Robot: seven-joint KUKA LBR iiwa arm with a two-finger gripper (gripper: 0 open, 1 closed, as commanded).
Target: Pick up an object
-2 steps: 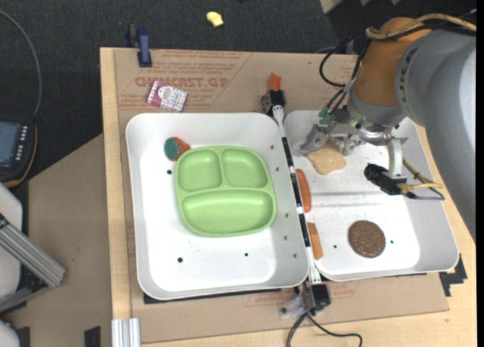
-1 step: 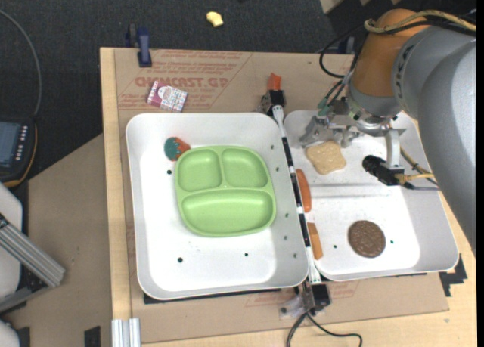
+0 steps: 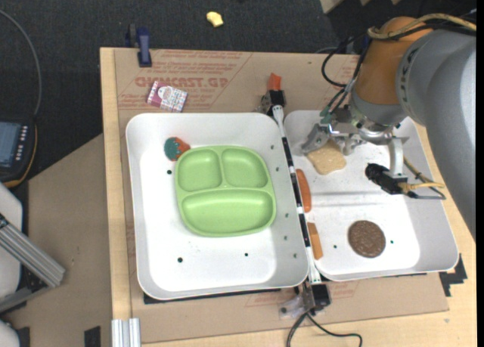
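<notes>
1. Attention is going first to the gripper (image 3: pixel 349 135), which is hanging over the far part of the right bin (image 3: pixel 435 251). We are looking at it from above, so we cannot tell how far it is open, and we are seeing nothing held in it.
2. We are taking the tan flat piece (image 3: pixel 327 161) as the likely thing to pick. It is lying in the right bin, just beside the gripper on the side of the middle wall, perhaps touching it.
3. We are also seeing a brown round disc (image 3: pixel 367 238) nearer the front of the same bin, well apart from the gripper. A red sausage-like thing (image 3: pixel 302 189) is lying along the wall between the bins.
4. We are judging that the gripper is standing off centre from the tan flat piece, so closing here could be pushing it aside instead of catching it.
5. The piece is looking thin and low, so the gripper could be sliding over it, or pressing hard on the bin floor.
6. A sideways push could be driving it against the middle wall, where a new try is getting harder.
</notes>
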